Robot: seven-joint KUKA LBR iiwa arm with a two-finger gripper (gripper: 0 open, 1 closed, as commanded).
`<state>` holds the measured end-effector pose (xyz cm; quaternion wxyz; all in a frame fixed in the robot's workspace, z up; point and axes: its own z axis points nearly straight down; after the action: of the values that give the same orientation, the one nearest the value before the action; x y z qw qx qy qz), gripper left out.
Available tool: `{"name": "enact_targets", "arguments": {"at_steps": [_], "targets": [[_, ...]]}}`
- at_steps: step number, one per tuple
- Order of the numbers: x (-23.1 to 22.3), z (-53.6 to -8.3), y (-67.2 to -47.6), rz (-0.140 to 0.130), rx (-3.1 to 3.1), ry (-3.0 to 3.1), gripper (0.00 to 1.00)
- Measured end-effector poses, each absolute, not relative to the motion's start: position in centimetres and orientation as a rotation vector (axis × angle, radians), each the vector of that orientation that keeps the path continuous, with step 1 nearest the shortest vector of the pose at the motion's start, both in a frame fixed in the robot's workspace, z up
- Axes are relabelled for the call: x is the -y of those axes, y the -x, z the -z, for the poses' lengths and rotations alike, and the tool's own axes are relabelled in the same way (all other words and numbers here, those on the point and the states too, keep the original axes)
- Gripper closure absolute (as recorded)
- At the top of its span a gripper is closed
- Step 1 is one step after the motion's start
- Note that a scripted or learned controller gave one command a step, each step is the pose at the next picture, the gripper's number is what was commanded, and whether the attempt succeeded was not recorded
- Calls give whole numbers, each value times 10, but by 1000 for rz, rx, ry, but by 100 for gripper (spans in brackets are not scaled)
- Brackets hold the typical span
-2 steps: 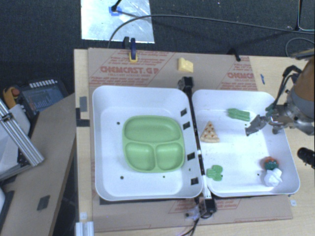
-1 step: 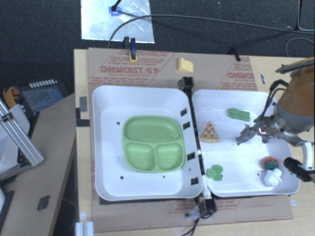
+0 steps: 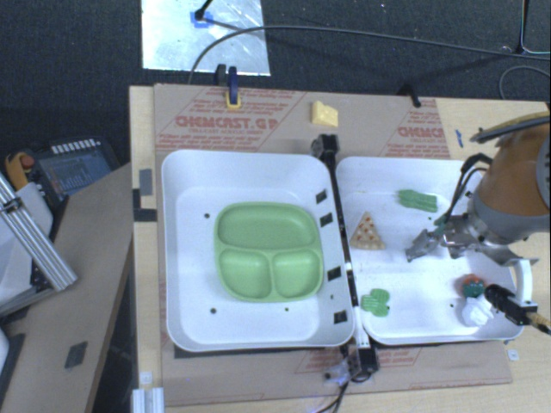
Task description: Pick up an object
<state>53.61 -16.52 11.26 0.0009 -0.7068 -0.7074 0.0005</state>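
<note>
In the right bin [image 3: 405, 172] lie a pizza-slice toy [image 3: 367, 231] at its left side, a green toy [image 3: 418, 200] near the back, and a small green leafy piece [image 3: 375, 302] at the front left. A teal, red and white toy [image 3: 473, 299] lies at the front right. My gripper [image 3: 422, 246] hangs low over the middle of the right bin, to the right of the pizza slice and below the green toy. Nothing shows between its fingers.
The left bin [image 3: 185, 179] holds a green divided plate [image 3: 265, 251]. A yellow block [image 3: 325, 114] lies on the cardboard behind the bins. A black divider [image 3: 334, 222] runs between the bins. The arm [image 3: 516, 196] covers the right bin's right side.
</note>
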Motion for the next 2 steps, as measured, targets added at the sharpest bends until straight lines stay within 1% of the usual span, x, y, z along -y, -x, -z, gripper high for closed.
{"name": "enact_targets", "arguments": {"at_steps": [1,2], "targets": [[165,-83,-536,-1,2222,2220,0],[165,-95,-538,2,2224,2223,100]]}}
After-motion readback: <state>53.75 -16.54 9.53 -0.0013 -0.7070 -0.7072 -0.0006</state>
